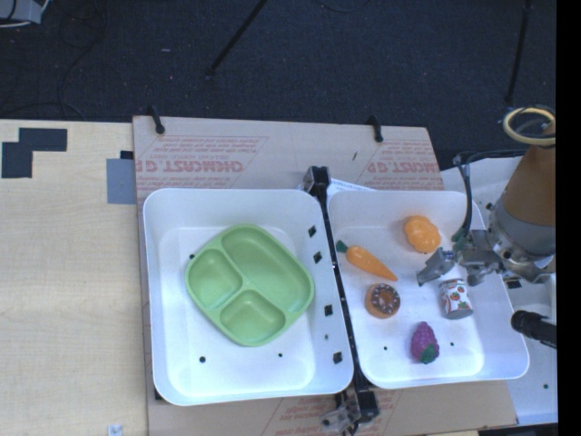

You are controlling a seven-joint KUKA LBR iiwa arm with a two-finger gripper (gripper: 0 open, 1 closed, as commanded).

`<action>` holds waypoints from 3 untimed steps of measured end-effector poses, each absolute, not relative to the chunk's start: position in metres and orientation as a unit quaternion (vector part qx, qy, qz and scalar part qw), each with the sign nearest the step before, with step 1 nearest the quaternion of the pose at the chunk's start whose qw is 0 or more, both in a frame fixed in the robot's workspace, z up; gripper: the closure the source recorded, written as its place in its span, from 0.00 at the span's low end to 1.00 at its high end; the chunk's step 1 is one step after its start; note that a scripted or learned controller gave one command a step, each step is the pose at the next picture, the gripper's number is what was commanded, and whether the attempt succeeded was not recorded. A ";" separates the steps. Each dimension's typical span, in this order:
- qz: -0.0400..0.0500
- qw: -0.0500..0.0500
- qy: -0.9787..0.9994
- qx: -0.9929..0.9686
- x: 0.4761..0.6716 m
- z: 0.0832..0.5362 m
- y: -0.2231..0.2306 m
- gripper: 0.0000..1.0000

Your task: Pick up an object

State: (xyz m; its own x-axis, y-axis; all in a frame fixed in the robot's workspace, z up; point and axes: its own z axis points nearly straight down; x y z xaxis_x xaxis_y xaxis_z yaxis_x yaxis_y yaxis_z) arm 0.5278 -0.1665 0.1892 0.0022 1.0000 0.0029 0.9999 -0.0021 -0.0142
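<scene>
Hand low over the right bin, beside the can.

The hand (451,269) hangs in the right bin (495,363), its fingers spread apart with nothing between them; the can (456,299) lies just below it, tilted. An orange (421,233), carrot (369,261), donut (383,300) and grapes (424,341) lie nearby, and a green plate (250,284) fills the left bin (172,352). To grasp well, I judge the hand should centre over the can, line its fingers across the narrow sides, descend fully, then close before lifting.
</scene>
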 end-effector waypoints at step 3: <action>0.001 0.003 -0.707 -0.707 0.524 0.094 -0.172 0.00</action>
